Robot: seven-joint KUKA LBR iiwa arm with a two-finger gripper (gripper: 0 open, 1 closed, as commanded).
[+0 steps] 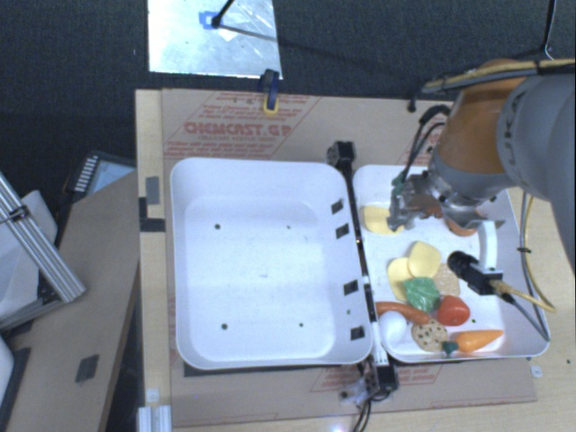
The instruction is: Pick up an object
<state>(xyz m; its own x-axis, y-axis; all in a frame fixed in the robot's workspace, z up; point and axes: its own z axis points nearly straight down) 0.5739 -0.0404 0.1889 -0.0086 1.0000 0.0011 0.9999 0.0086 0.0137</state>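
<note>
A: Objects sit heaped in the right bin (520, 241), toward its near edge. Pale yellow discs (414, 264), a green piece (421, 292), a red tomato-like ball (453, 310), a speckled cookie (429, 335), two orange carrot shapes (477, 339), something white (393, 328) at the near left corner.

B: And the yellow bit apart from the pile?

A: One pale yellow piece (375, 219) lies by the bin's left wall, further back. The gripper (399, 214) hangs just beside it, at its right edge. Whether it touches, I cannot tell.

B: Jaws?

A: Cannot tell; dark and too small to read. Nothing seen between them.

B: Arm?

A: Grey arm (531, 124), orange band, over the bin's far right corner. Left bin (189, 178) alongside, touching at the divider.
</note>
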